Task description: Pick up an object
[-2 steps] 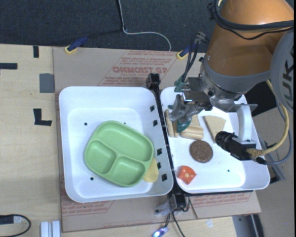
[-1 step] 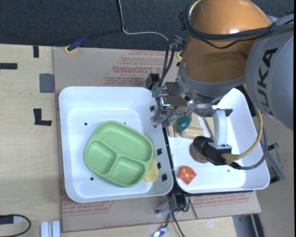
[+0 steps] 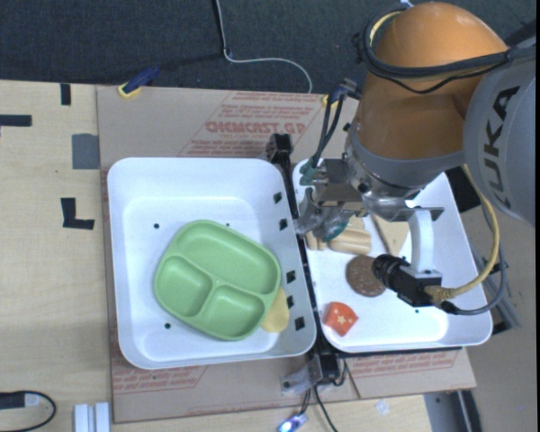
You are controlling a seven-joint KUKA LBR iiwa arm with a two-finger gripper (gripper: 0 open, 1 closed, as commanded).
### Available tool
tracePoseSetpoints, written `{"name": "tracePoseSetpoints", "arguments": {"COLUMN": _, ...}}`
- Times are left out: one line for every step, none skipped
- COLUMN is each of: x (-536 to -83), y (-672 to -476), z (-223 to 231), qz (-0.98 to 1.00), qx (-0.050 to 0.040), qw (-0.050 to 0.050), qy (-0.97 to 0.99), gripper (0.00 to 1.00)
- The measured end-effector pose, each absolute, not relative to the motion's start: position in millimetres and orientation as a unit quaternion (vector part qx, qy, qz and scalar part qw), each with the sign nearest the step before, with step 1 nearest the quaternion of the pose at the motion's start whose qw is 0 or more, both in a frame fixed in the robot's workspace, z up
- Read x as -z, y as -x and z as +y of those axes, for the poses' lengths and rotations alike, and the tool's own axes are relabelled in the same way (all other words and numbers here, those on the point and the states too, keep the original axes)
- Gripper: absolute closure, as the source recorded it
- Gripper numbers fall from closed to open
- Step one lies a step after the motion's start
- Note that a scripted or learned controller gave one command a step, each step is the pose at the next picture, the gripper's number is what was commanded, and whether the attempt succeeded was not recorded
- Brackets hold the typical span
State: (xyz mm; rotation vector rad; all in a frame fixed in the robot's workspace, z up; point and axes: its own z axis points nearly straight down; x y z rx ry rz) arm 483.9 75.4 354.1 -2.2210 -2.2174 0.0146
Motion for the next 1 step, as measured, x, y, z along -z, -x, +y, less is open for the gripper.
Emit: {"name": "tracePoseSetpoints", "arguments": {"x": -381.1, "y": -484.5, "z": 27.6, "qz": -0.706, "qx": -0.0026, "qw": 0.0, "qy": 0.708, "gripper": 1.0}}
